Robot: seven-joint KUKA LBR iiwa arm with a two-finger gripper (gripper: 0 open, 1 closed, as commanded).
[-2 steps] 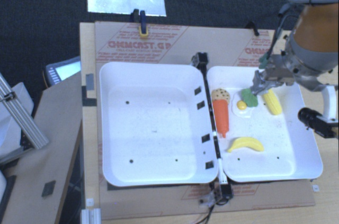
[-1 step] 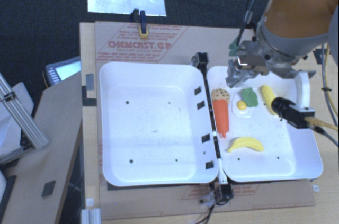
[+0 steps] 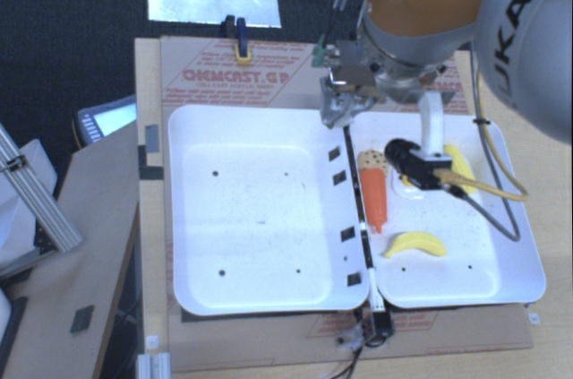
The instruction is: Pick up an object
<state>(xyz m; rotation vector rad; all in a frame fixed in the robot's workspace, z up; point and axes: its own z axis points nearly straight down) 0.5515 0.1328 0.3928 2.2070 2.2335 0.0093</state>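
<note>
The right bin (image 3: 501,279) holds an orange carrot (image 3: 374,200) lying lengthwise by the centre divider. A speckled tan piece (image 3: 372,159) sits at the carrot's far end. A yellow banana (image 3: 415,245) lies nearer the front, and another yellow object (image 3: 460,167) is partly hidden behind a black fitting and cable on the arm. My gripper (image 3: 339,110) hangs over the far end of the divider, above and slightly left of the carrot's top end. I see nothing held in it.
The left bin (image 3: 251,220) sits beside the right one, separated by a divider with black clips (image 3: 351,234). A yellow cable (image 3: 488,189) loops over the right bin. A blue and yellow clamp (image 3: 240,41) stands on the cardboard behind the bins.
</note>
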